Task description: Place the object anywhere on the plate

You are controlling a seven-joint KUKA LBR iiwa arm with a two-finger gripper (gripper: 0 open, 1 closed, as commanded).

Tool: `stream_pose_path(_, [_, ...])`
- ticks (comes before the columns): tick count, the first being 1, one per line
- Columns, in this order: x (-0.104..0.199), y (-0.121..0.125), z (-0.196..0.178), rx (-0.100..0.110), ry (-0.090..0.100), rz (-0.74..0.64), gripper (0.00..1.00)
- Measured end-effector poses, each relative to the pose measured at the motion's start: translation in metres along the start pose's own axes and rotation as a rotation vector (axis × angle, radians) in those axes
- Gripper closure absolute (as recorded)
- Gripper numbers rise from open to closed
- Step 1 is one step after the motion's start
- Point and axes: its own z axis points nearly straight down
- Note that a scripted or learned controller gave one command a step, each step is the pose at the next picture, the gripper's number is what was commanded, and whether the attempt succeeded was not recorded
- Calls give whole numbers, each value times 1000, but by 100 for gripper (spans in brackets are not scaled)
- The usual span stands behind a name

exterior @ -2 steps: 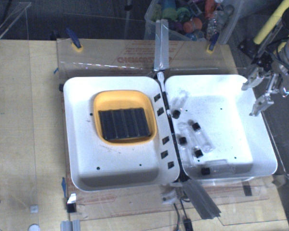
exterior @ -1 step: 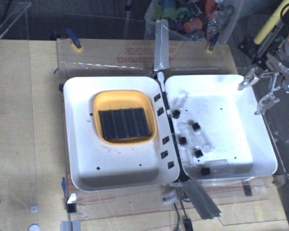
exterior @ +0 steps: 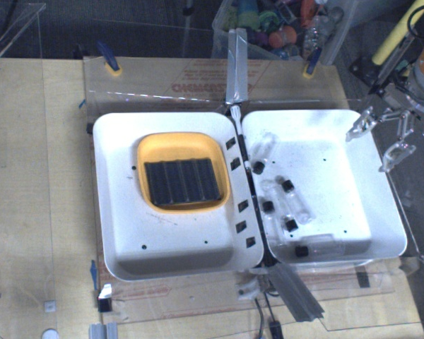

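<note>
A yellow plate (exterior: 150,152) with rounded corners lies in the left bin (exterior: 113,189). On the plate rests a dark, ribbed rectangular object (exterior: 181,181), flat and covering most of the plate's middle. My gripper (exterior: 369,148) hangs over the right bin's far right corner, well away from the plate. Its two thin metal fingers (exterior: 358,125) stand apart, so it is open, with nothing between them.
The right bin (exterior: 339,182) holds several clear plastic pieces with black caps (exterior: 287,186) along its left side. A raised divider (exterior: 242,189) with black clips runs between the bins. A crate of colourful toys (exterior: 283,9) stands behind the bench.
</note>
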Motion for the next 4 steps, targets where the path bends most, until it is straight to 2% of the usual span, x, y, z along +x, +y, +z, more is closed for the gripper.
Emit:
stream_pose_path(1, [-10,-7,21,2,-3,-349,0])
stream_pose_path(2, [0,0,-146,0,-1,-500,0])
stream_pose_path(3, [-14,-12,-38,-6,0,-743,0])
stream_pose_path(4, [-14,-10,-30,-8,0,-979,0])
